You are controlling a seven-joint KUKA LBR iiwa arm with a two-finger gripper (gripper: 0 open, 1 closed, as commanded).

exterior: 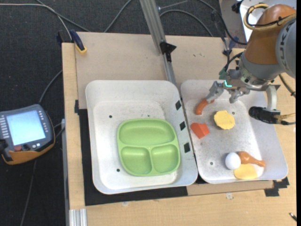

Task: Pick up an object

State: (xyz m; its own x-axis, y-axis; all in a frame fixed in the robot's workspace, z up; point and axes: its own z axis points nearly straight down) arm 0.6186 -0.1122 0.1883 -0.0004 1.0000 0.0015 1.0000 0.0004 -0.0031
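We note the claw [225, 93] spread open, empty, above the right bin's [277, 160] far end. Nearest is the orange sausage [202, 106], just beside one finger. We judge centring over it before descending best.

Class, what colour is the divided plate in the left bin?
Light green plate, clearest in the camera view.

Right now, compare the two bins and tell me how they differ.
The left bin holds a green divided plate; the right bin holds small loose toy foods. The gripper hangs over the right bin's far end, not over the left bin. The left bin looks wider. Both are shallow and white.
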